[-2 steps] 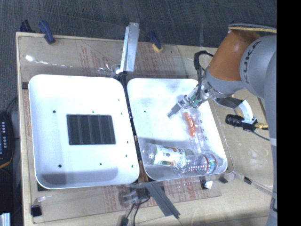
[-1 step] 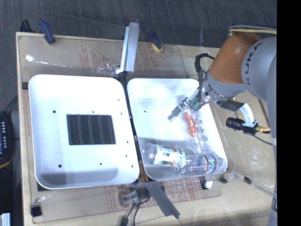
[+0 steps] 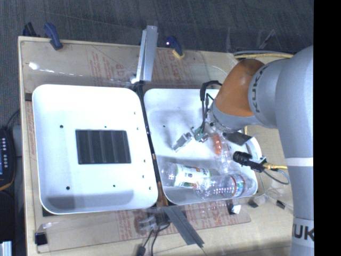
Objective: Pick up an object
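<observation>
Presently logged, camera view, fixed overhead at a slant: bench [image 3: 32, 63] bearing two shallow white bins side by side. Left bin [image 3: 53, 111] at nine o'clock of the scene, carrying a dark ribbed rectangular panel [image 3: 103, 146] at its middle and small dark holes around it. Right bin [image 3: 160, 111] at three o'clock, entered by the grey arm [image 3: 298, 105] with orange band [image 3: 237, 92]. Gripper [image 3: 184, 141] low over the bin's middle, pointing toward eight o'clock; jaws' state cannot be told, too small and foreshortened, and nothing visibly caught in them. Candidate objects lying along the right bin's six o'clock wall: clear plastic bottle with white-and-green label [image 3: 186, 176], on its side; second clear bottle with dark ribbing [image 3: 232, 185] just beside it toward four o'clock, apparently touching; further transparent item with orange tint [image 3: 217, 144] at three o'clock of the gripper, partly under the wrist, identity unclear. Blue clamps [image 3: 52, 35] on the bench's twelve o'clock edge; metal divider bar [image 3: 147, 52] between the bins. Judged status: no object lifted yet. Judged hazards: smooth round bottles likely to roll or squirt out of a pinch taken off-centre; crowding against the bin wall leaving little finger room, risking a jam on the rim; two touching bottles inviting a double or glancing contact; transparent surfaces possibly misleading a programmed grasp point, ending in a closure on air.
</observation>
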`<state>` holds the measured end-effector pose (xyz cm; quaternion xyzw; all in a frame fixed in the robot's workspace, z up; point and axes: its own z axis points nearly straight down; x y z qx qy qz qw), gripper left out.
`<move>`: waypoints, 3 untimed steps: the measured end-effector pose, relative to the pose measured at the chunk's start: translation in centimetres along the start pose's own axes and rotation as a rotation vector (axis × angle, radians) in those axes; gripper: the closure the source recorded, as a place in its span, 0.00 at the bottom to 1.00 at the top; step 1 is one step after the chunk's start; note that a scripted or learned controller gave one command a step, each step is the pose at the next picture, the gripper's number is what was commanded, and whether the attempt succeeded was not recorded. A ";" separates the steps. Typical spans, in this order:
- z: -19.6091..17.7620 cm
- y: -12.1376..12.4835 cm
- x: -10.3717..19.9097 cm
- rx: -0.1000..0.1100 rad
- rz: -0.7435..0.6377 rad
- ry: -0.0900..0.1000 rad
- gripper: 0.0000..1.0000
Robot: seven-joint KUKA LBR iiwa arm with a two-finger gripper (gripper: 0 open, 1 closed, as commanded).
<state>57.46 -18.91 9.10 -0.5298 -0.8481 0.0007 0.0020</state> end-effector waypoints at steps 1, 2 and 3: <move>-3.0 -2.5 1.4 -0.001 -0.280 -0.001 0.00; -7.6 -8.7 4.5 -0.002 -0.376 -0.002 0.00; -3.6 -6.5 6.7 -0.027 -0.200 -0.028 0.00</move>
